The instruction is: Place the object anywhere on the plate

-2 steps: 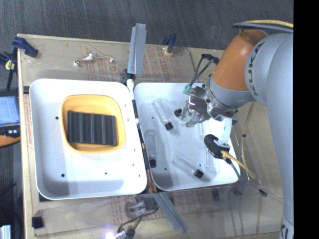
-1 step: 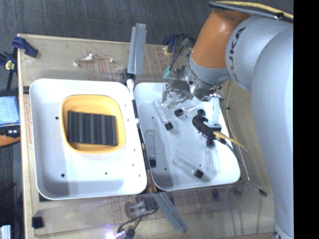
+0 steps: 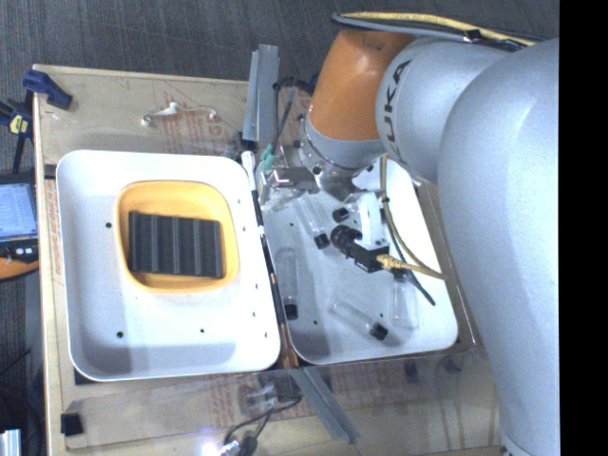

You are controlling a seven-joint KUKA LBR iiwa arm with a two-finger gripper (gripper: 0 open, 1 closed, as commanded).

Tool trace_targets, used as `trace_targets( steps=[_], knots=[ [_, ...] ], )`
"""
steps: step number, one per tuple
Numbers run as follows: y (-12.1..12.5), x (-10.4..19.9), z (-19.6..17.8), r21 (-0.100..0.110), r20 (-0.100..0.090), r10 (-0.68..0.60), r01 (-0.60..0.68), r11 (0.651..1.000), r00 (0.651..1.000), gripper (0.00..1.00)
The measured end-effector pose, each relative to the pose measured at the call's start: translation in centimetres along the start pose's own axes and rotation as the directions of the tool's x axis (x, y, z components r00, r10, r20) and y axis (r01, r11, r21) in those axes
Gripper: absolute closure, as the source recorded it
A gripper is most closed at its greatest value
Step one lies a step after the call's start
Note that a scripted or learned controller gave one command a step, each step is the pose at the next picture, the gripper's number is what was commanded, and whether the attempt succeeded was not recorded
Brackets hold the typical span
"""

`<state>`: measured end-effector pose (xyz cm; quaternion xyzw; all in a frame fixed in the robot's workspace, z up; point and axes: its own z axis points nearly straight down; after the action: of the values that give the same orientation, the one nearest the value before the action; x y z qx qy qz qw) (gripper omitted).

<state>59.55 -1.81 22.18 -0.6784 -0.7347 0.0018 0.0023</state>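
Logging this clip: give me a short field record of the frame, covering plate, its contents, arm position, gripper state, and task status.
plate: yellow-rimmed plate, in the left bin
on plate: dark ribbed rectangular object
arm: over the right bin, orange band above the wrist
gripper: near the right bin's upper left corner; finger state cannot be told
right bin contents: clear, hard-to-identify items with small dark parts
task status: dark object lies on the plate

Wooden bench [image 3: 142, 98] bearing two shallow white bins side by side | left bin [image 3: 85, 335] beside right bin [image 3: 432, 335] | blue clamp [image 3: 46, 88] at the bench's far left corner | lit screen [image 3: 16, 209] at the left edge | metal bracket [image 3: 260, 93] above the gap between the bins
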Motion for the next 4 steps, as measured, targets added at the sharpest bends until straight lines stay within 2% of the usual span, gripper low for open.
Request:
trace_targets(
  steps=[1, 2, 3, 4],
  knots=[
    [4.9, 3.2, -3.9, -0.006, 0.002, -0.193, 0.193, 0.981, 0.981, 1.00],
    [3.5, 2.3, 0.5, 0.000, 0.001, -0.425, 0.425, 0.905, 0.905, 1.00],
    [1.9, 4.1, -3.4, -0.005, 0.006, -0.641, 0.641, 0.767, 0.767, 1.00],
    [3.3, 5.9, -0.7, -0.001, 0.004, -0.842, 0.842, 0.540, 0.540, 1.00]
  ],
)
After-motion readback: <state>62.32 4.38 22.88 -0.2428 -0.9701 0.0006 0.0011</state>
